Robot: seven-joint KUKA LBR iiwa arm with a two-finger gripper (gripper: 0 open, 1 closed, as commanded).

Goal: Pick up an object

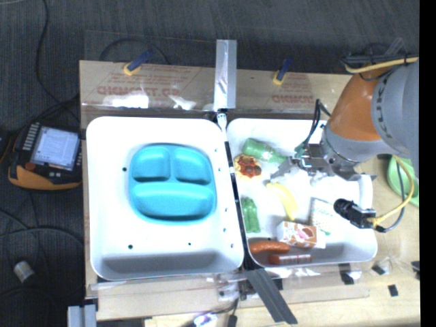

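Observation:
My gripper (285,171) reaches in from the right over the middle of the right bin (368,251). It hangs just above the top end of a yellow banana (286,201) and right of a red and orange toy food (246,165). A green bottle-shaped item (261,148) lies just behind it. Nearer the front lie a green vegetable piece (250,214), a reddish sausage (268,247), a small printed carton (300,235) and a white packet (323,214). I see nothing lifted off the bin floor.
The left bin (109,251) holds a blue divided plate (172,182). A metal post (225,73) stands behind the wall between the bins. A black cable and plug (351,211) hang off the arm over the right bin's right side.

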